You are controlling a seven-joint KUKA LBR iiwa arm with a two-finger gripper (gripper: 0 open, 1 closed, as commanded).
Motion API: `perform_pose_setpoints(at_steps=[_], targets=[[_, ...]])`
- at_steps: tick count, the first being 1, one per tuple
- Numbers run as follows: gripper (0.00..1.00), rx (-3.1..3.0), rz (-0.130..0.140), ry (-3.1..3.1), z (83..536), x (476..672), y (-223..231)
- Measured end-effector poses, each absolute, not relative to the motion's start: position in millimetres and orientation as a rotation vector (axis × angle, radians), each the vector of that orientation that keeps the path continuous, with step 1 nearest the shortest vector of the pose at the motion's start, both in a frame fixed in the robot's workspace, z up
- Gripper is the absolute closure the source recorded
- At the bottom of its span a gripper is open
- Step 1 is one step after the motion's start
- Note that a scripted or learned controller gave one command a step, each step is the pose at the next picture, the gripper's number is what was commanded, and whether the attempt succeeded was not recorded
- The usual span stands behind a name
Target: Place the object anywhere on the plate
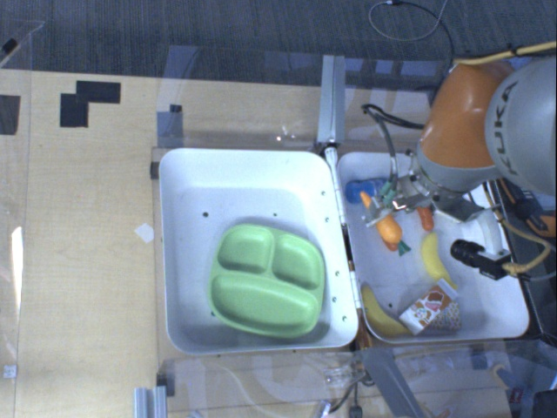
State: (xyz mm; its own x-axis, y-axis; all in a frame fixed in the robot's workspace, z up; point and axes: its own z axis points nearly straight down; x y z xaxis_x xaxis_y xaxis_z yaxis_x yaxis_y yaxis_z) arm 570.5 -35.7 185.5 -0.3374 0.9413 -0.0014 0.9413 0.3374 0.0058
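Orange carrot (391,231) lies aslant, leafy end toward the banana (432,257).

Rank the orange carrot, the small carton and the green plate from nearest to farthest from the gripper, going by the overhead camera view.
Measured from the gripper, in the right bin:
1. Orange carrot, just below the gripper, in the same bin.
2. Small carton, at the near edge of the right bin, toward the bottom of the view.
3. Green plate, across the divider in the left bin.

A robotics lab — a pale wooden bench (78,233) bearing two white bins (252,168), clear screens around it, loose cable (409,16) on dark carpet (218,11) at the far side.
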Motion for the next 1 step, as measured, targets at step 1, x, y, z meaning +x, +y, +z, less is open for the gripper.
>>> perform_pose_setpoints(at_steps=[1], targets=[[1.0,1.912,0.005,2.489,184.8,539.6,36.1]])
